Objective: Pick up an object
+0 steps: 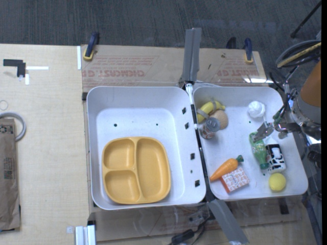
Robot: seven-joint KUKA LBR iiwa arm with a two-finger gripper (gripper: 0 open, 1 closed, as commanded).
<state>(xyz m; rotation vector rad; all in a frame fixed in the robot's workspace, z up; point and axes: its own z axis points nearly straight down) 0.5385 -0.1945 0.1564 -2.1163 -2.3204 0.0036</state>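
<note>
The right bin [236,139] holds several small objects. A green bottle [259,152] lies near its right side, with a black-and-white item [276,158] beside it and a yellow lemon [277,182] below. An orange carrot [225,168] and a red box [235,180] lie near the front. A yellow banana [210,107], a brown egg-shaped object [218,120] and a small grey piece [208,130] sit by the left wall. A white lump [256,108] rests at the back. My gripper [264,130] hangs just over the green bottle's upper end, reaching in from the right.
The left bin [127,111] holds a yellow divided plate [136,169]. Cardboard [138,65] with blue clamps lies behind both bins. A brown paper bag [7,172] sits at the far left of the bench. Cables run along the right edge.
</note>
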